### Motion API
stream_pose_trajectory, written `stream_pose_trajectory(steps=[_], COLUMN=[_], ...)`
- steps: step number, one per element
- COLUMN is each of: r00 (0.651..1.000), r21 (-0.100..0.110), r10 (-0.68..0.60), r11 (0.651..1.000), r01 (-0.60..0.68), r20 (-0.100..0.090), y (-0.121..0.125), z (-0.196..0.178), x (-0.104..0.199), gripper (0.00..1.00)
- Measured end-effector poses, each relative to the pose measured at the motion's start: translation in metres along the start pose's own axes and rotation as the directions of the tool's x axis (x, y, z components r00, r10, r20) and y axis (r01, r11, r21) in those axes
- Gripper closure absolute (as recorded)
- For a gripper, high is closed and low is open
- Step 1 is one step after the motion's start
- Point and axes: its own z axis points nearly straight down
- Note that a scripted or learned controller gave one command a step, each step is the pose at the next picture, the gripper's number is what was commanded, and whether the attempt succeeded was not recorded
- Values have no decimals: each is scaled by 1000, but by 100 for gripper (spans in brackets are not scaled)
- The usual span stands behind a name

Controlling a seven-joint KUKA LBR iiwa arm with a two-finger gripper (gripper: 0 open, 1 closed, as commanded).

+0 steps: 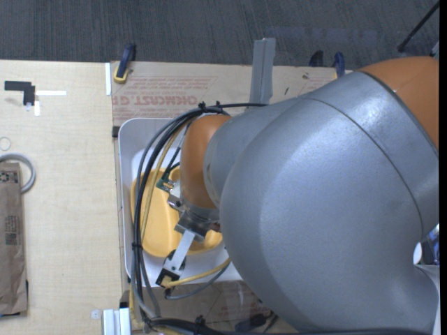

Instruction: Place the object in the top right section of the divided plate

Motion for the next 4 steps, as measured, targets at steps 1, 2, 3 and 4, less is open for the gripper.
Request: stream_pose_trajectory(steps=[1, 2, 3, 4], r00=[999, 995, 989, 979], r21=[-2, -3, -4, 1], r10=[-47, -99, -149, 202], r11=[999, 995, 989, 979], r01=[47, 99, 149, -202], r20=[0, 0, 0, -4], y=[1, 1, 2, -3], z=[0, 0, 0, 1], x=[0, 0, 0, 3], gripper=[100, 100, 100, 100])
